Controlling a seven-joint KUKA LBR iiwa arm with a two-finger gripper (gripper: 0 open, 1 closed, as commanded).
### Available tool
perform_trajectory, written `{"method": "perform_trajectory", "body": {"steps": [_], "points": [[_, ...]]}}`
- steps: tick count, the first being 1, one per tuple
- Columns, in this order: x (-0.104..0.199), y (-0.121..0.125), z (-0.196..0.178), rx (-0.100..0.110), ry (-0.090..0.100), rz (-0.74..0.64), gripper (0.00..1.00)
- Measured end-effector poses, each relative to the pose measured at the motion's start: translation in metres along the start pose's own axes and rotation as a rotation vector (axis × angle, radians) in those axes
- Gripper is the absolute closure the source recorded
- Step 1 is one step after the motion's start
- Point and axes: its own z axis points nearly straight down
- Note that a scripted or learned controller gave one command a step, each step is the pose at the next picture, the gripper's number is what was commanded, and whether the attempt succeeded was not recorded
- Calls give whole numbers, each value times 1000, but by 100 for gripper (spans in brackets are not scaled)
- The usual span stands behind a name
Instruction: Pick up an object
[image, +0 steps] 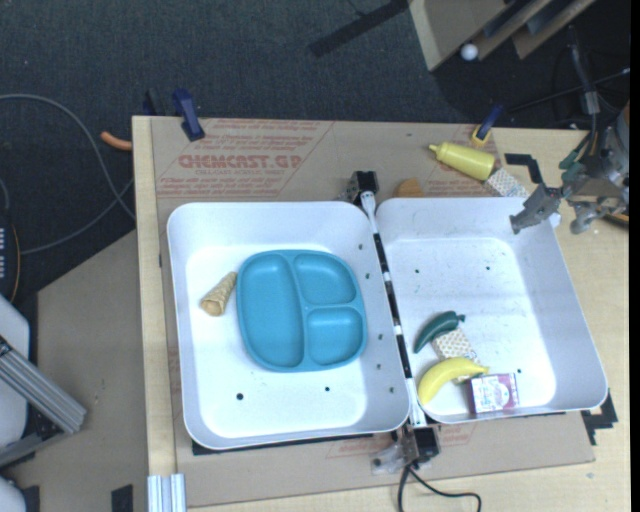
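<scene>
Claw: the gripper (548, 203) sits at the far right rim of the right bin (560, 300), over that bin's upper right corner; whether its two fingers are apart or together I cannot tell, and nothing shows between them.
Arm: grey metal parts reach in from the right edge, just right of the claw.
Banana (448, 377): yellow, lying well below the claw and a little to its left, in the near part of the right bin.
Green pepper (438, 327): dark green, just above the banana, between it and the claw but well apart from the claw.
Cracker (455, 346): pale speckled square, touching the banana's upper side.
Small box (494, 392): purple and white, just right of the banana, almost straight below the claw at the bin's near rim.
Blue tray (300, 308): three-compartment plate in the left bin (190, 240), far to the claw's left and lower.
Cone (218, 293): tan ice-cream cone just left of the blue tray, farthest from the claw.
Mustard bottle (463, 158): yellow, lying on the bench (250, 160) outside the bins, just up and left of the claw.
</scene>
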Motion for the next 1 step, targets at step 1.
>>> {"method": "perform_trajectory", "body": {"steps": [1], "points": [[32,-36,140,3,2,1,0]]}}
